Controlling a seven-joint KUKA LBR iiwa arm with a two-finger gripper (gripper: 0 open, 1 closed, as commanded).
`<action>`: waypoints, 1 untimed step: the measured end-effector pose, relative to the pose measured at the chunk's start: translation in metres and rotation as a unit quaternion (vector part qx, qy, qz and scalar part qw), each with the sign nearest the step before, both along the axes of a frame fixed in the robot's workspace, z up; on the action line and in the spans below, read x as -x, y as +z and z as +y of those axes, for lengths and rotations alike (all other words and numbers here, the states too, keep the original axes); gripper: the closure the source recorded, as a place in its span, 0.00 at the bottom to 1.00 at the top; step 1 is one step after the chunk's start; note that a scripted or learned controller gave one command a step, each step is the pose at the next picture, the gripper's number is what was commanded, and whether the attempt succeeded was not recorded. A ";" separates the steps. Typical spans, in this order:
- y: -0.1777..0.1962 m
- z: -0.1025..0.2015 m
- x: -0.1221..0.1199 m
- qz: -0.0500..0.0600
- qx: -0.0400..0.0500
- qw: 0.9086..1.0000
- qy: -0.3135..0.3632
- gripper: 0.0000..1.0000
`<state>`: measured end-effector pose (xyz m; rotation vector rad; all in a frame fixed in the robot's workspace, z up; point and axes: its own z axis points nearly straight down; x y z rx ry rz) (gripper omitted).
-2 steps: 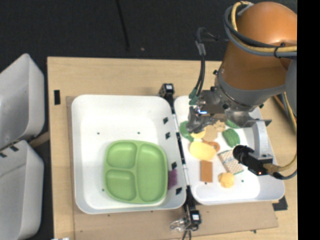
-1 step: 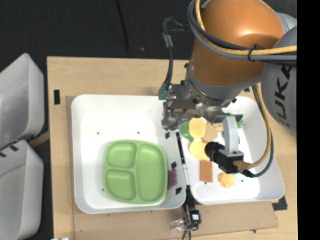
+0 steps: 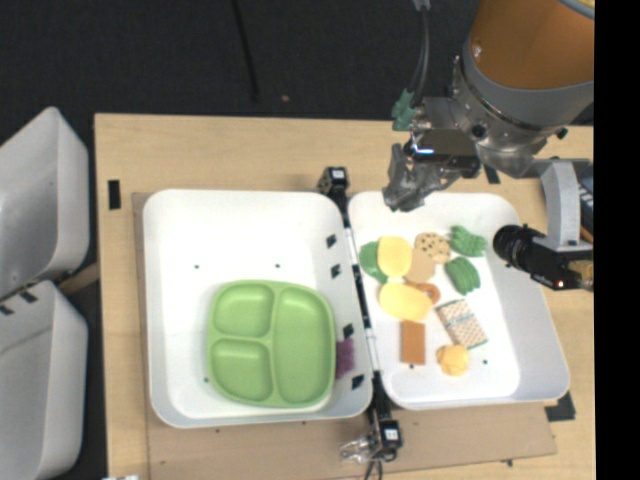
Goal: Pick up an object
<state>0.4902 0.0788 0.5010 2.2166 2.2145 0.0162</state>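
Left white bin (image 3: 180,238): holding a green three-compartment plastic tray (image 3: 271,343).
Right white bin (image 3: 520,358): holding mixed toy foods (image 3: 425,293).
Gripper (image 3: 402,196): hovering; jaw state indiscernible.

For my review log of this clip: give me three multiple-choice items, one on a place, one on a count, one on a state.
1. Which bin holds the green compartment plate?
A. left white bin
B. right white bin
C. neither

2. How many compartments has the plate?
A. two
B. three
C. five

3. Where is the two-finger gripper?
A. resting on the plate
B. over the right bin's far left corner, above the small toy pieces
C. outside both bins, over the bench

Key: 1 A, the plate lies in the left bin; 2 B, three wells show; 3 B, its tip hangs at that corner.
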 end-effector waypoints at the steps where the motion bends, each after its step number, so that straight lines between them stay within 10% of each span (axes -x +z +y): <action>1: -0.095 -0.035 0.001 0.011 0.002 1.000 -0.001 1.00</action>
